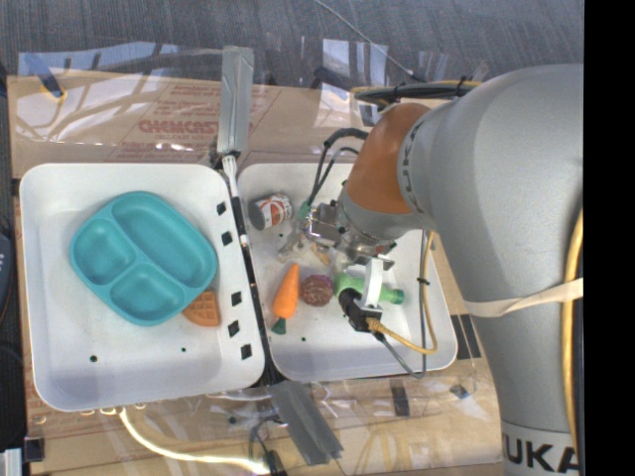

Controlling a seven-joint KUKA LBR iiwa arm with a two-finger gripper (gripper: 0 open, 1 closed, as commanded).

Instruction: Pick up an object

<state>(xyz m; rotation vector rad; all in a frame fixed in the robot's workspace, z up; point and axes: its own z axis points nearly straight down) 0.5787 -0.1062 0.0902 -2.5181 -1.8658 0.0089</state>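
The gripper (349,268) is down inside the right bin (437,350), below the orange band (382,172) of the grey arm (496,196). From this slanted view its tips are mixed with the wrist parts and cables, so I cannot tell how the gripper stands, and I cannot tell if it holds or touches something. A green object (387,294), maybe a toy vegetable, lies just under the white part of the gripper body, partly hidden by it. A yellow cable (407,343) runs from the gripper over the bin floor.

Near the gripper, on its left side, there is a round dark red object (317,289), and next to that a toy carrot (286,294) with a green top, lying tilted. Higher in the same bin a small can (273,210) with a red and white label lies on its side.

The left bin (60,365) bears a teal divided plate (143,256) with three compartments. A small waffle piece (202,310) lies at the lower right edge of the plate, touching it. Both bins stand on brown cardboard (119,117).
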